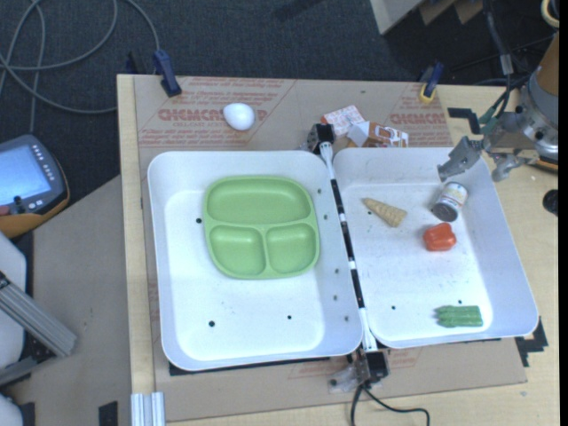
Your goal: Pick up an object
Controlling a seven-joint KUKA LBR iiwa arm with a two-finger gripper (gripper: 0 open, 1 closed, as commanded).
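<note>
Dark carpet behind, with looped cables; cardboard-topped surface (266,105) bearing two shallow white bins side by side. In the left bin (177,309), a green divided tray (262,226). In the right bin (506,264): a beige cone (384,210) near the middle divider, a small jar (450,201) lying tilted, a red piece (438,237) just below the jar, a green piece (459,316) near the lower edge. Behind the bins, a white egg (239,115) and crumpled wrappers (364,129) on the cardboard. Pincer (484,161) above the right bin's upper right corner, fingers spread apart, nothing between them, close above the jar.
</note>
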